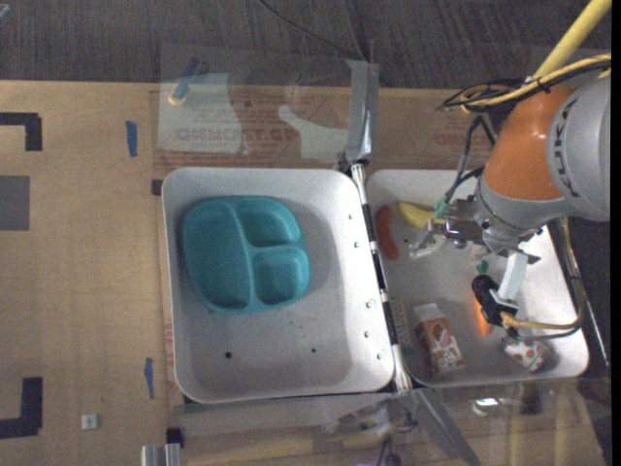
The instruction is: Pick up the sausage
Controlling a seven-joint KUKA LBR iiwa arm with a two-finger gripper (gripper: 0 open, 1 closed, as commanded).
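Two white bins on a wooden bench: sausage (387, 233) lies ungrasped by the right bin's (572, 357) left wall, gripper (434, 239) nearby, finger state indiscernible.

bins (291, 377): smooth white plastic | tray (245, 251): matt teal plastic | bench (78, 289): bare wood (matt)

**Sausage at the right bin's left wall**

The sausage (387, 233) is a small reddish-orange oblong with rounded ends. It lies flat on the white floor of the right bin (563, 357), in the upper left part, its long axis running roughly parallel to the bin's left wall and just beside it. Nothing grips it.
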